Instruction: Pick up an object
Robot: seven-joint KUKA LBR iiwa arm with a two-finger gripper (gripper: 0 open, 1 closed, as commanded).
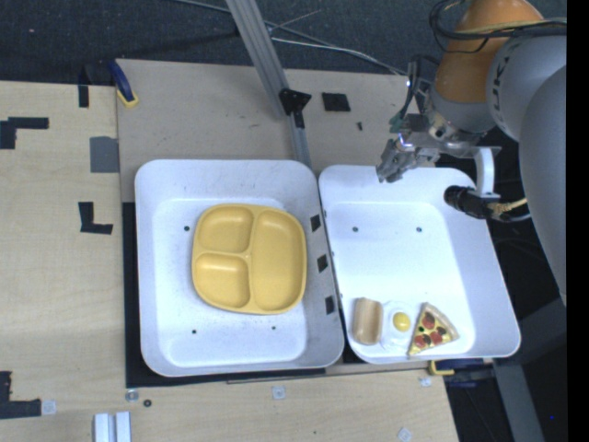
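Three toys lay along the right bin's [479,247] near edge: bread [366,320], egg [400,321], pizza slice [433,328] | pincer [396,166] hovered over far rim, grip state unclear | advised: descend squarely over bread, well apart from wall.

Both bins [166,274] look like smooth white plastic. The yellow tray [249,258] is matt plastic, the bench [55,284] pale, unpolished wood, and the arm's orange band [479,44] glossy.
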